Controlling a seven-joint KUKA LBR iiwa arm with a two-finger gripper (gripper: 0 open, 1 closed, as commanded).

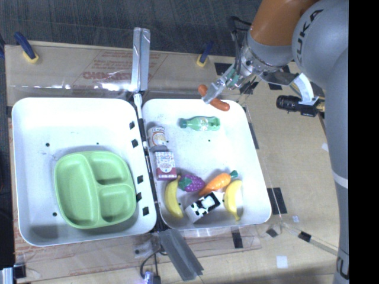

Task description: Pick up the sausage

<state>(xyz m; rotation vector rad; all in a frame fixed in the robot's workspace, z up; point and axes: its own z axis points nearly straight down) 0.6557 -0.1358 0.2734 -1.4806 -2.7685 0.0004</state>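
Note:
The sausage (pixel 221 105) is a small orange-red link over the back rim of the right bin (pixel 254 158). It lies slanted, with one end poking out at the upper left and the other at the lower right of the fingers. My gripper (pixel 212 96) reaches down from the orange-banded arm at the upper right and is shut on the sausage, with its pale fingers (pixel 217 89) crossing the sausage's middle. The middle of the sausage is hidden behind them.
The right bin holds a green bottle (pixel 199 123), a can (pixel 157 136), a red packet (pixel 165 164), purple grapes (pixel 190 183), a carrot (pixel 216 181), two bananas (pixel 172 199) (pixel 234 199) and a black-and-white carton (pixel 204 206). A green divided plate (pixel 95 188) lies in the left bin (pixel 29 123).

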